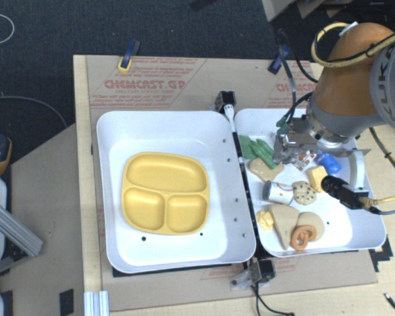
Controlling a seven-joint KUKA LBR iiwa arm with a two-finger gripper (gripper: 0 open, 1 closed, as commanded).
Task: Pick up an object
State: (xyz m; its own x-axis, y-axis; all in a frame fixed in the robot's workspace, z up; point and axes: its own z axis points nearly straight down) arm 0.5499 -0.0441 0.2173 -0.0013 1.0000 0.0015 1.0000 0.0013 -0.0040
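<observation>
We cannot tell the gripper's (291,145) opening or hold as it hangs in the right bin (375,232); just beside it toward the left bin lies a green toy vegetable (258,149), which we judge light, stiff, slippery, best pinched across its narrow width.

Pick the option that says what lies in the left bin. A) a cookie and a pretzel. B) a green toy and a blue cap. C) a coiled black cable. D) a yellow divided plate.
D: the left bin holds a yellow divided plate with three compartments, while the small food toys lie in the right bin beneath the hand.
</observation>
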